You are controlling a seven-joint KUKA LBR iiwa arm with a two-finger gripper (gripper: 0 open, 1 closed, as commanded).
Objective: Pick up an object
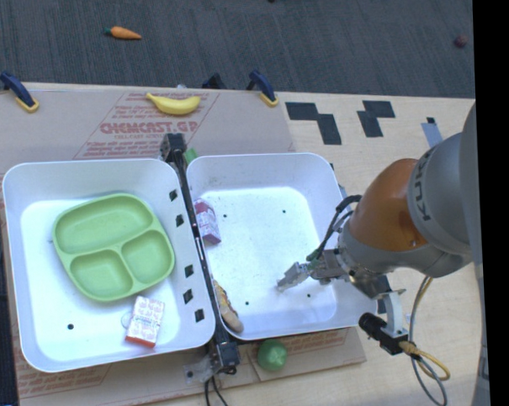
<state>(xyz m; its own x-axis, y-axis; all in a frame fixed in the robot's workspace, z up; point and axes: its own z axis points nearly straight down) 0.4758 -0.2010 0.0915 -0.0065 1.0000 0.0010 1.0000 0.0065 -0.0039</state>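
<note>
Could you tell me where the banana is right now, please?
The banana lies outside both bins, on the cardboard behind the left bin.

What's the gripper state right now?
Gripper: over the right bin, nothing seen between its fingers; open or shut cannot be told.

I am seeing my arm (440,198) coming in from the right edge of the frame, its grey body filling the middle right. The orange band (390,213) is sitting just left of that, and the wrist is bending down and leftward toward the lower centre-right. My gripper (290,280) is pointing left at a slight downward slant, its tip showing nothing between its fingers.
</note>
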